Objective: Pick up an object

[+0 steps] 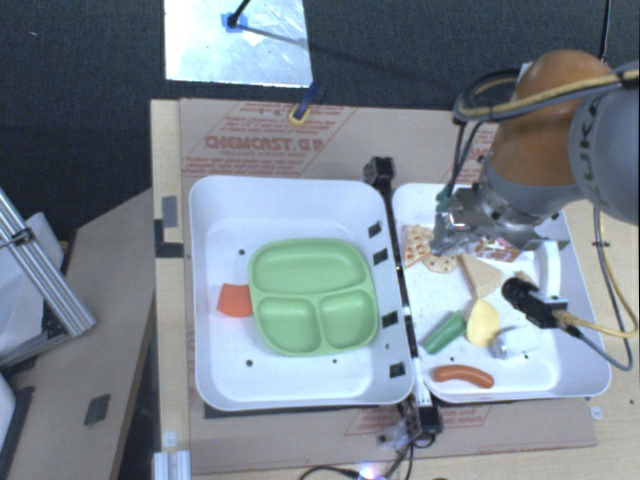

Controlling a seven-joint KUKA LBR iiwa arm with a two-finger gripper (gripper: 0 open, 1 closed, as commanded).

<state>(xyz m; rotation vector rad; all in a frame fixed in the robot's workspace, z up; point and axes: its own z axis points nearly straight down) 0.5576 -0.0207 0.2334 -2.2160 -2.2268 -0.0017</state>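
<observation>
Here the grey arm with the orange band [545, 118] reaches in from the right and hangs over the upper part of the right shallow white bin [575, 373]. Its claw [452, 230] sits low over the bin's upper left corner, just above a flat pale cracker-like piece with red markings [420, 248]. The claw is a dark metallic cluster against the wrist, too small and cluttered to read; cannot tell whether it is spread or pressed together, nor whether it touches the piece below.

Right bin contents: a pale tan wedge-shaped piece [484, 276] beside the cracker-like piece; a green pepper-shaped object [443, 332] lying aslant near the divider; a yellow rounded object [482, 321] touching or just beside it; an orange-red sausage-shaped object [463, 375] near the front wall; a small grey item [503, 346], shape unclear. A black cylindrical fitting with a yellow cable [530, 301] overlaps the bin and hides part of its floor. The arm's bulk covers the bin's far right corner.

Left shallow white bin [215, 208]: a light green three-compartment plastic tray [312, 296] lies flat in the middle; a small orange block [235, 300] lies just beside its left edge.

Both bins rest on brown printed cardboard [265, 138] on the table [110, 268]. A shiny silver sheet [238, 28] lies beyond, well apart.
</observation>
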